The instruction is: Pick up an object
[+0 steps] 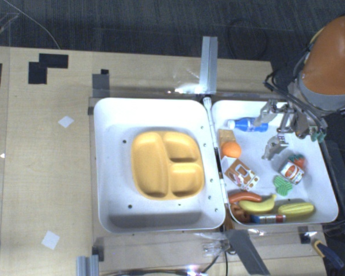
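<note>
Objects in right bin [331,180]: roughly eight

The arm [332,56] shows a large rounded orange band above a grey ring at the wrist, with dark cables looping beside it. Below hangs the gripper [274,135], a bare silvery metal assembly of slim fingers, brackets and small fittings.

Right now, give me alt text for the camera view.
The gripper hangs over the right bin, above bare floor beside a blue bottle, an orange and a banana. The left bin holds a yellow divided tray.
</note>
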### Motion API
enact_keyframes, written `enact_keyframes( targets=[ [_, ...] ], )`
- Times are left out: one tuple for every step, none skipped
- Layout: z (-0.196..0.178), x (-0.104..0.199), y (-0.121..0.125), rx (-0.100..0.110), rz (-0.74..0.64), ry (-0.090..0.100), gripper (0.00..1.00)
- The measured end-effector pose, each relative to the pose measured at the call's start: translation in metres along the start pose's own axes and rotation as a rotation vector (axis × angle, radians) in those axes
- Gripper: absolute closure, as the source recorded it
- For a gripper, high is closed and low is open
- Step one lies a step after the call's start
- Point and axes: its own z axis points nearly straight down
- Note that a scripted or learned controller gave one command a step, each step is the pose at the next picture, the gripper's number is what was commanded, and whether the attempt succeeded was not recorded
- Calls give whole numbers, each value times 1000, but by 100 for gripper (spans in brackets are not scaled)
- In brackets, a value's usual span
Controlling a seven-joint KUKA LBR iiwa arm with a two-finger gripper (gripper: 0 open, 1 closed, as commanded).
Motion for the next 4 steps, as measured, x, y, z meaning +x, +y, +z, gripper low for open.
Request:
enact_keyframes(
  targets=[
    [-43, -27, -77, 3, -297, -3, 0],
    [73, 8, -122, -1, -139, 6, 0],
    [128, 70, -121, 0, -122, 4, 0],
    [159, 24, -122, 3, 369, -8, 0]
  ],
)
